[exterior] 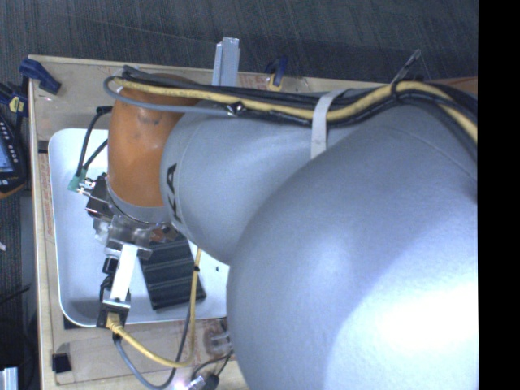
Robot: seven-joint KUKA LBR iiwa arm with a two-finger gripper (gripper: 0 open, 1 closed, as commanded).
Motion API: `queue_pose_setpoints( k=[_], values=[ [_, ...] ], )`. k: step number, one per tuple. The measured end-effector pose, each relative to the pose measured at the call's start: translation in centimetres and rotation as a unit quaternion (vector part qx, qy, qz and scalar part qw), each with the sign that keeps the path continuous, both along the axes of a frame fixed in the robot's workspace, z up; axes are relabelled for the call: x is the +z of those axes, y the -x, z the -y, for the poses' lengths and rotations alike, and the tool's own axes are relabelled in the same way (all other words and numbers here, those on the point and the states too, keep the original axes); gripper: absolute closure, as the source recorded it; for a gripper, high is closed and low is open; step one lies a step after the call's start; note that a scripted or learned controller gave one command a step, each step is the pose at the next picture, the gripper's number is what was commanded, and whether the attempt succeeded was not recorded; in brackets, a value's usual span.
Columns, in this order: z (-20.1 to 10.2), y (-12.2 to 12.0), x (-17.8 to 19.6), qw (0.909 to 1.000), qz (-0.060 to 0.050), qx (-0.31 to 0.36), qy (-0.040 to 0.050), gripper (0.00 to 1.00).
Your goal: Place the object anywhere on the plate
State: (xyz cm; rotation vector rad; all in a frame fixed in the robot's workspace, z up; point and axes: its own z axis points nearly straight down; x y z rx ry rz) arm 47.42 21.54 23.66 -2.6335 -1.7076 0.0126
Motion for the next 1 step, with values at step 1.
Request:
queue_pose_setpoints(
  k=[1],
  values=[
    [-0.21,-0.1,1.6,0.9997,0.002,0.023,-0.0006,1.0]
  ],
)
